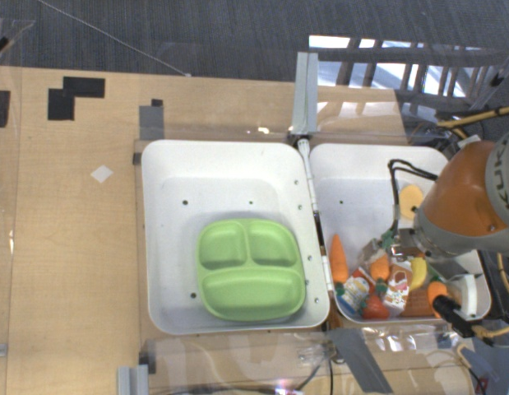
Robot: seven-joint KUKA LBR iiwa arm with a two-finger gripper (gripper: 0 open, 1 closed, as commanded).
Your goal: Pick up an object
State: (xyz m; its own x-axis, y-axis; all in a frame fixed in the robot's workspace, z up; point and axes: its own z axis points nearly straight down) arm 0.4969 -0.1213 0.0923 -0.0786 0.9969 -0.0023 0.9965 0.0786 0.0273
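Observation:
The right white bin (353, 183) holds a heap of small toy foods at its near end. An orange carrot (339, 257) lies by the bin's left wall. Beside it are a colourful packet (357, 289), a red piece (374, 307), a white and red packet (397, 290), a yellow piece (418, 271) and a pale yellow round piece (411, 197). My gripper (394, 249) hangs low over this heap, under the arm's orange band (464, 196). The wrist hides what lies right below it.
The left white bin (180, 179) holds a green divided plate (251, 268) near its front. A metal divider post (305, 89) stands behind the two bins. Black cables (402, 171) loop beside the wrist. Bare wooden bench (65, 245) extends to the left.

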